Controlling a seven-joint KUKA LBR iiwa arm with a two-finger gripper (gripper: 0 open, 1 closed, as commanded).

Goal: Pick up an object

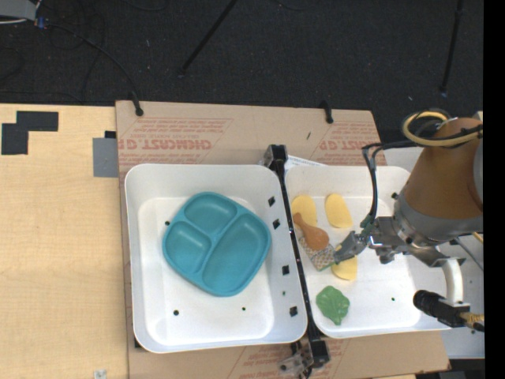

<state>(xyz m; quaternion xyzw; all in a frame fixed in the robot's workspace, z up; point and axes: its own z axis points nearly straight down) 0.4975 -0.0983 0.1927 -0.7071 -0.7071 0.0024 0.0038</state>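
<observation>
Two bins sat side by side in the camera view. My gripper [345, 251] hung low in the right bin [394, 306], amid a tight cluster: a brown drumstick-shaped piece [312, 231], yellow pieces [338, 210] behind it, another yellow piece [345, 270] just beneath the tip, and a green lump [333, 304] nearer the front. Whether the pincer was apart or together, I could not tell. I judged that crowding risky: neighbours might get nudged aside or pinched together. A teal divided plate [217, 243] lay in the left bin [150, 322].
</observation>
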